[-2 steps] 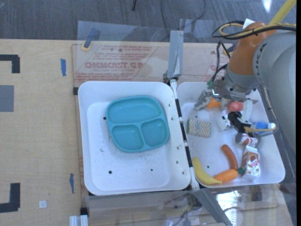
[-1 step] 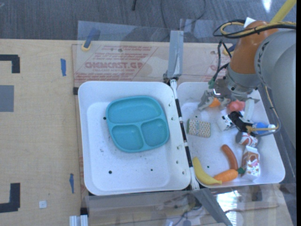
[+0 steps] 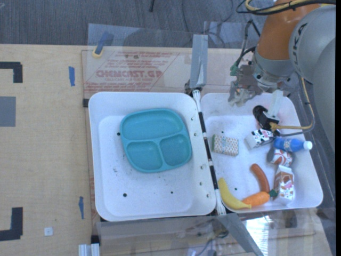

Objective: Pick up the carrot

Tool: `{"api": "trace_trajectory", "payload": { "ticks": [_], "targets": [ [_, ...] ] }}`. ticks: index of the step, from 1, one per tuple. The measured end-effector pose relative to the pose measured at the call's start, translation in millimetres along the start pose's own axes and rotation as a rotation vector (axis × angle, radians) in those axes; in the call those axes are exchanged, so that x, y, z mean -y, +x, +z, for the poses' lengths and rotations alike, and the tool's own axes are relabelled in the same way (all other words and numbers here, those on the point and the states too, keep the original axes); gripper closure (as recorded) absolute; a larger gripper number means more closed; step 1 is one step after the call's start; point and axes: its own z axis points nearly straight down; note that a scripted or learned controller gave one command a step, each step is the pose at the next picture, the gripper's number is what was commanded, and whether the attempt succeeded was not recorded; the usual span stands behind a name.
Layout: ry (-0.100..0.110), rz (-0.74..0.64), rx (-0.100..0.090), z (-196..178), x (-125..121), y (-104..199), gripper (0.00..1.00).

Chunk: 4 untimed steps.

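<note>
Camera view: carrot point(image 3: 257, 199) at near edge of right bin point(image 3: 237, 172), against banana point(image 3: 229, 195), beside sausage point(image 3: 261, 177). Judged light, stiff, smooth; best pinched across thick middle. Gripper point(image 3: 242, 93) over far edge, well apart; open or closed, cannot tell.

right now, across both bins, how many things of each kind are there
Plates: 1, the teal plate
Toy food: 3, the banana, the carrot and the sausage
Bottles: 1, the blue bottle
Cartons: 2, the large carton and the small carton
Figures: 1, the cow figure
Pads: 1, the speckled pad
Total: 9
</note>
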Motion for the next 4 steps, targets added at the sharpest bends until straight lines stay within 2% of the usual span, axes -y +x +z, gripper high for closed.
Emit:
{"api": "trace_trajectory", "payload": {
  "ticks": [1, 2, 3, 4],
  "targets": [
    [0.004, -0.195, -0.002, -52, 44, -4, 1.00],
    [0.004, -0.195, -0.001, -52, 44, -4, 0.00],
    [0.003, -0.263, -0.002, 65, 9, -47, 0.00],
    [0.000, -0.228, 0.000, -116, 50, -72, 0.00]
  ]
}}
